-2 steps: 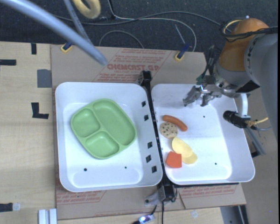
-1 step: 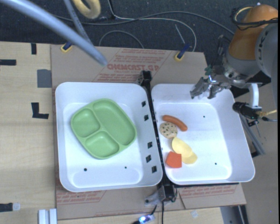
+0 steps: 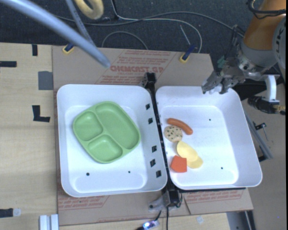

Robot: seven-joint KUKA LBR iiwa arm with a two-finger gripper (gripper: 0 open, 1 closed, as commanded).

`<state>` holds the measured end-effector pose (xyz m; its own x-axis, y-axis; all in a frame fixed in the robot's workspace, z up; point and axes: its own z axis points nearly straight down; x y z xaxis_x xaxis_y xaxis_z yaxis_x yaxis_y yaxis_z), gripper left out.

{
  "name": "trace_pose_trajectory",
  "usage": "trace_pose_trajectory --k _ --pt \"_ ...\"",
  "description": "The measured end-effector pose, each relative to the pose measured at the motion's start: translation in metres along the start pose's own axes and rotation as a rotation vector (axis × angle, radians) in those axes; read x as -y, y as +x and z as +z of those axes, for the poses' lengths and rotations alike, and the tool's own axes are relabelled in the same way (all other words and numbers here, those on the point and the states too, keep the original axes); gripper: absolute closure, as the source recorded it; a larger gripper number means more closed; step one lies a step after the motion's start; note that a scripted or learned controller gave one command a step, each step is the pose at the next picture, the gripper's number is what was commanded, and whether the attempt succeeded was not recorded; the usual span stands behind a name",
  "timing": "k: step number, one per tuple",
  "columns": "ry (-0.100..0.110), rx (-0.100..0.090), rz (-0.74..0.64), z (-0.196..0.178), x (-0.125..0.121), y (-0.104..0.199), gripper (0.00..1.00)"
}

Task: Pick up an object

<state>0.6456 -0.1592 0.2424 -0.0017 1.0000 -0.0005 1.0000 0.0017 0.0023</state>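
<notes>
Where the worktop (image 3: 19, 143) fills the frame in pale wood, a brown cardboard sheet (image 3: 134, 66) lies at centre under two shallow white bins set side by side, edges touching. Left bin (image 3: 67, 128), left of centre: holds one green divided tray (image 3: 105, 131), three compartments, lying flat and slightly turned. Right bin (image 3: 230, 143), right of centre: holds four small food items clustered near its left wall. Arm (image 3: 266, 28), grey with orange band, upper right of the frame, reaching toward the right bin's upper rim. Gripper (image 3: 220, 85), poised over that upper rim, well apart from the food items; whether the jaws are released or clenched cannot be told, and nothing shows between them. Yellow piece (image 3: 188, 155), lower in the cluster, touching the orange block (image 3: 179, 164) at its left. Sausage (image 3: 179, 125), reddish, topmost, lying at a slant. Cookie (image 3: 173, 133), round and speckled, just below the sausage.
</notes>
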Motion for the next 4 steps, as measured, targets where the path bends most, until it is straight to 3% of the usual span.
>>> trace_pose_trajectory --k 2,4 --pt "0.005 -0.002 -0.003 -0.011 0.045 0.090 1.00" --pt "0.006 -0.001 -0.004 0.001 0.078 0.205 1.00"
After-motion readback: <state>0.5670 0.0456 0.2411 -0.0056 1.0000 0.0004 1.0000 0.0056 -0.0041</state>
